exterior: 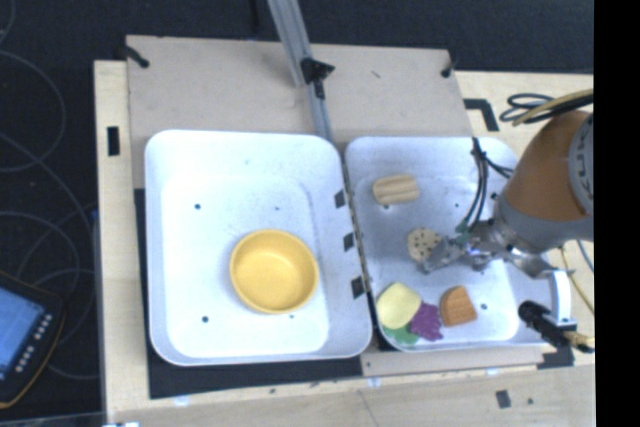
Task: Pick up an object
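A yellow bowl [273, 270] sits round and shallow in the left bin [190, 175], toward its five o'clock corner. In the right bin [400, 155], a tan wooden cylinder [395, 189] lies on its side near twelve o'clock. Below it rests a small beige cookie-like disc [423, 241] with dark specks, touching the gripper [440, 258] at its three o'clock side; whether the tool is spread or pinching cannot be told. At six o'clock cluster a yellow-green piece [397, 305], a purple piece [427, 322] and an orange-brown wedge [457, 306].
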`<state>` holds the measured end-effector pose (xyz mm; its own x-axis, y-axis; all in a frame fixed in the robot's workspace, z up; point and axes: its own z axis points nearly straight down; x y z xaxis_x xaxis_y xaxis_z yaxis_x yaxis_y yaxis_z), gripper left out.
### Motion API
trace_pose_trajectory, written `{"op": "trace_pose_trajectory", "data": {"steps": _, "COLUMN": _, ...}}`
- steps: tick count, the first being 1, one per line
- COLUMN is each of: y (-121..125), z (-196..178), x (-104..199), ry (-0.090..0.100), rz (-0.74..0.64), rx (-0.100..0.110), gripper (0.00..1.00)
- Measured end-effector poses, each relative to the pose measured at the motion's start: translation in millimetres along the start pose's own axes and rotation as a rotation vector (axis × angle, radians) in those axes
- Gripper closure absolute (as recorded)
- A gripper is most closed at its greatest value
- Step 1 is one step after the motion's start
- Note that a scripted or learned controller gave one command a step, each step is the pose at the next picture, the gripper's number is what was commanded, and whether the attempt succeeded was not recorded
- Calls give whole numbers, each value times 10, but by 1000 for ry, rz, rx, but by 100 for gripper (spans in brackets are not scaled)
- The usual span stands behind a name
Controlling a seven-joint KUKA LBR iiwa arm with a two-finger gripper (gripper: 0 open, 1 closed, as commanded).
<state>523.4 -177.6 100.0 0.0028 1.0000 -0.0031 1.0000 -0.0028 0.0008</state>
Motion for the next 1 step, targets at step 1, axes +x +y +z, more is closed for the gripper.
{"op": "trace_pose_trajectory", "data": {"steps": 1, "y": 13, "z": -120, "x": -3, "ry": 1, "rz": 7, "rx": -5, "gripper": 100}}
